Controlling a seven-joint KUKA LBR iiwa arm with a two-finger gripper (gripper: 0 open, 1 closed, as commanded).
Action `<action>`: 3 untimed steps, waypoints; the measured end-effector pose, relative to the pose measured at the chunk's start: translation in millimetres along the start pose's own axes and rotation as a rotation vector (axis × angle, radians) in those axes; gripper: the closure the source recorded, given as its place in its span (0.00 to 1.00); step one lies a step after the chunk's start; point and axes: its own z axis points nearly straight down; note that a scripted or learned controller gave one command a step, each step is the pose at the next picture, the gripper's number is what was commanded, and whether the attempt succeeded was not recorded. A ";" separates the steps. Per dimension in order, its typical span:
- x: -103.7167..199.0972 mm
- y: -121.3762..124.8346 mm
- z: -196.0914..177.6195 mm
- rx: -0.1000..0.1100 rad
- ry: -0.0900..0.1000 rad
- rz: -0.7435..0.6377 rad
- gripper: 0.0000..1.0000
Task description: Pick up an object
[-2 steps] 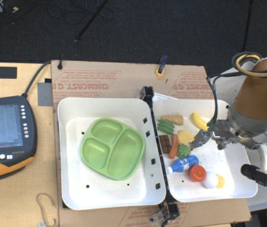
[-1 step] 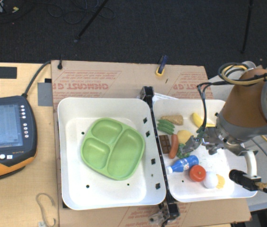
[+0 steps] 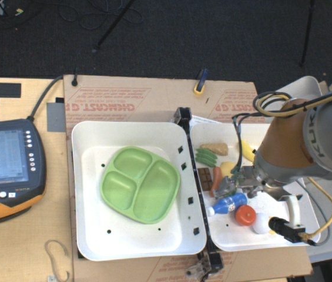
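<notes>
We see the gripper [image 3: 231, 184] low in the right bin [image 3: 307, 216], amid crowded objects; we cannot tell its state. The blue bottle [image 3: 227, 204] lies at its 6 o'clock, the carrot [image 3: 215, 180] at 9 o'clock. We judge that crowding risks a glancing or double grasp.

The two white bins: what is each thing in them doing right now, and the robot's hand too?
Green plate: flat in the left bin, right way up.
Blue bottle: lying on its side in the right bin.
Red round toy: resting beside the bottle.
Green leafy toy: lying near the divider.
Tan bread-like toy: lying at the back.
Gripper: low over the toys; grip unclear.
</notes>
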 end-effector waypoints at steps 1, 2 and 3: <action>1.5 0.0 35.9 -0.004 -0.002 0.000 0.00; -0.3 -0.3 24.0 -0.004 -0.001 0.009 1.00; -3.2 9.8 -31.3 -0.011 -0.003 0.000 1.00</action>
